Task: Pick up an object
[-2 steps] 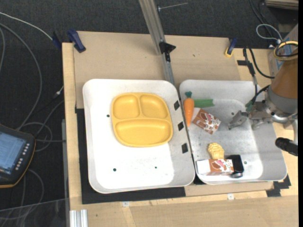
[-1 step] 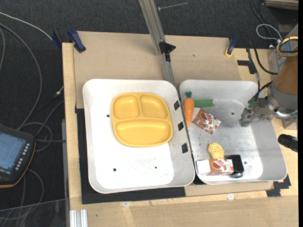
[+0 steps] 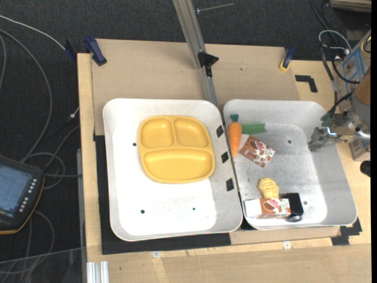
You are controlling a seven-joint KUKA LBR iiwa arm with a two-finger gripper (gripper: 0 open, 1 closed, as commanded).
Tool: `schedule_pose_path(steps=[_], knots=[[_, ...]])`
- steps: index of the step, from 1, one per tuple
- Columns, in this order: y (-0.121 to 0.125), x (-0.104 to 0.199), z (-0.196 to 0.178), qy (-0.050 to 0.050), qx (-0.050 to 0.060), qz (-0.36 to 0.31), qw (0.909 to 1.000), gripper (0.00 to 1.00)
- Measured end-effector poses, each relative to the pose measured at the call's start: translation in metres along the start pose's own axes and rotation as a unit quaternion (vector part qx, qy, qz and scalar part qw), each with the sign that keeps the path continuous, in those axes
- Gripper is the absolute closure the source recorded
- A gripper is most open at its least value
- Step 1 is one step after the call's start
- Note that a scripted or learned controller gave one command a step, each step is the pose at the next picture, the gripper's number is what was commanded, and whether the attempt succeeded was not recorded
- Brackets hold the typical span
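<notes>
The right bin (image 3: 340,188) holds several small items. An orange toy carrot (image 3: 235,140) with a green top (image 3: 253,128) lies along its left wall. Beside the carrot is a red and white snack packet (image 3: 257,151). Lower down sit a small yellow toy (image 3: 268,187), a red and white box (image 3: 267,207) and a black object (image 3: 294,206) at the front edge. My gripper (image 3: 323,135) hangs over the right bin's upper right part, well apart from all of them. A yellow divided plate (image 3: 175,148) rests in the left bin (image 3: 121,175).
A slanted metal pole (image 3: 189,25) crosses the bench's back and ends at the gap between the bins. Blue clamps (image 3: 94,50) grip the board's corners. A pendant tablet (image 3: 16,190) and cables lie on the floor at left.
</notes>
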State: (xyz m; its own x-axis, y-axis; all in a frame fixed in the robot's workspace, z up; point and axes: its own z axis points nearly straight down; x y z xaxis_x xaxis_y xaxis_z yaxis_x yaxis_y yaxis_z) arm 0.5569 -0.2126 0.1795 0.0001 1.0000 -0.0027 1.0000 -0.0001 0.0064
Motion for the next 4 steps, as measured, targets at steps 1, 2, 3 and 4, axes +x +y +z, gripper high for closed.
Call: schedule_pose_path(steps=[1,2,3,4], knots=[[0.000,0.007,-0.047,0.000,0.000,-0.001,1.0000,1.00],[0.002,0.007,-0.066,0.000,0.001,-0.001,1.0000,1.00],[0.015,0.061,-0.055,0.003,0.004,-0.003,1.0000,1.00],[0.038,0.114,-0.047,0.002,0.003,-0.004,1.0000,1.00]])
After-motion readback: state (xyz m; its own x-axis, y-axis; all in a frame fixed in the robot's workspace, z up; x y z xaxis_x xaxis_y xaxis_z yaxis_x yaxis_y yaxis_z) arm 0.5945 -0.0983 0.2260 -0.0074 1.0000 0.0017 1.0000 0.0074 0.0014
